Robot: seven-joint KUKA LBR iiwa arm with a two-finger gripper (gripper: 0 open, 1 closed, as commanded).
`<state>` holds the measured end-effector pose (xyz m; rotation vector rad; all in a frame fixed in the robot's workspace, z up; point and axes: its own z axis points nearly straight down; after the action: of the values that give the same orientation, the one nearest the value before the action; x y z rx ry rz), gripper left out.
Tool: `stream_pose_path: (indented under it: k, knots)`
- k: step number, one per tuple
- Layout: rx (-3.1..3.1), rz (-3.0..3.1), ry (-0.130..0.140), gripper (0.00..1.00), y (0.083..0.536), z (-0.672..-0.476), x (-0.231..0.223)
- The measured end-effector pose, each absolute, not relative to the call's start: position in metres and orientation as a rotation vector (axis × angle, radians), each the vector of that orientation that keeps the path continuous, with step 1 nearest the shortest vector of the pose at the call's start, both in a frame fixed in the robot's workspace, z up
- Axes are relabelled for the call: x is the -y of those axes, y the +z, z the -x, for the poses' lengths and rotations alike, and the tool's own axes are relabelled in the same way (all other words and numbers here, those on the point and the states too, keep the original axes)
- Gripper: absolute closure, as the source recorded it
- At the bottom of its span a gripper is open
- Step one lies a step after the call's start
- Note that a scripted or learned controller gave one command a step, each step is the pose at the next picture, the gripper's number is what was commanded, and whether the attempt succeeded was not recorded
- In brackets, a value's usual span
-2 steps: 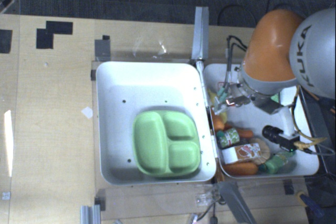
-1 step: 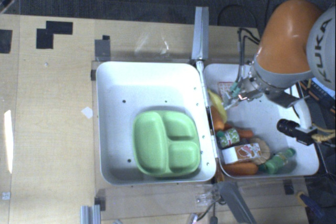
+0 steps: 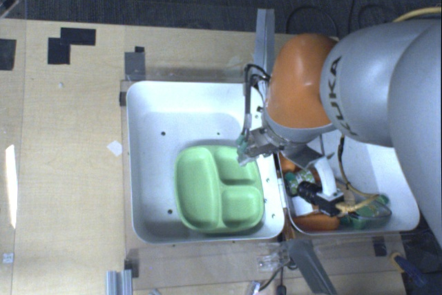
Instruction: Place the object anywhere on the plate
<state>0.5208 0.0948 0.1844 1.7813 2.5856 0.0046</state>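
While the green sectioned plate (image 3: 219, 188) lay at the lower middle of the frame in the left bin (image 3: 152, 128), small mixed objects (image 3: 331, 207) crowded the right bin (image 3: 407, 217) at lower right. Above the plate's upper right corner hung the tool (image 3: 248, 148), its state unclear.

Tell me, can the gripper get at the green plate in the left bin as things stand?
Probably yes. The gripper is already over the upper right corner of the green plate, and nothing lies on the plate or between them in the left bin.
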Motion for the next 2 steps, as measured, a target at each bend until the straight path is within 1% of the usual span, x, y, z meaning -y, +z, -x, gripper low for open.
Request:
stream_pose_path:
  k: [1, 2]
  knots:
    - [-2.65, -1.682, 0.005, 1.0, 0.185, -0.488, -0.048]
    - [-2.71, -1.578, 0.006, 1.0, 0.185, -0.514, 0.021]
